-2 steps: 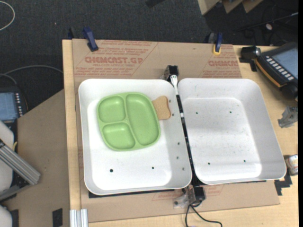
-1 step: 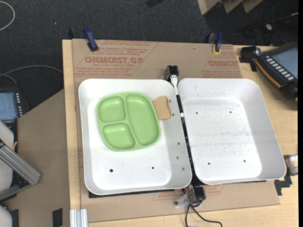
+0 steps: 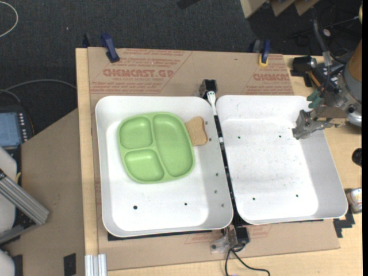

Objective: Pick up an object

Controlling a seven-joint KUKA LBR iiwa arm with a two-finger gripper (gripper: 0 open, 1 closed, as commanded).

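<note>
Objects sit in the left bin (image 3: pixel 115 211), none lifted yet. Green divided plate (image 3: pixel 156 148) lies in that bin's upper-middle, three compartments up, flat on the floor. Tan bread-like piece (image 3: pixel 197 131) lies just right of the plate, touching or overlapping its right rim, between the plate and the bin's right wall. Right bin (image 3: pixel 276 194) adjoins the left bin's right edge. Gripper (image 3: pixel 303 129) hangs over the right bin's upper right, well apart from the plate, with nothing seen between its fingers; whether open or closed cannot be told at this size. Step, by my reading: approach not yet begun, no grasp. Next move calls for travel leftward across the shared wall, then descent on the tan piece or the plate rim.
</note>
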